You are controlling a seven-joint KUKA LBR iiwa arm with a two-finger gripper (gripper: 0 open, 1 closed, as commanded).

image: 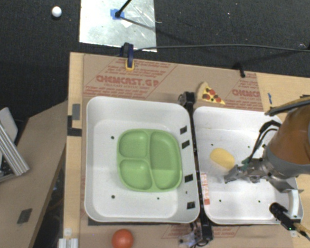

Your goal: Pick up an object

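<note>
A yellow, rounded object (222, 157) lies in the right bin (218, 122), left of its middle. My gripper (233, 176) hangs low over the same bin, just right of and below the yellow object, pointing left toward it. Nothing shows between its tips. The grey arm with its orange band (298, 137) reaches in from the right over the bin's right side.
The left bin (100, 117) holds a green divided plate (149, 159). A toy pizza slice (210, 94) lies on the cardboard behind the right bin. An orange ball (122, 240) sits on the board in front of the left bin. A black clip strip (191, 150) runs between the bins.
</note>
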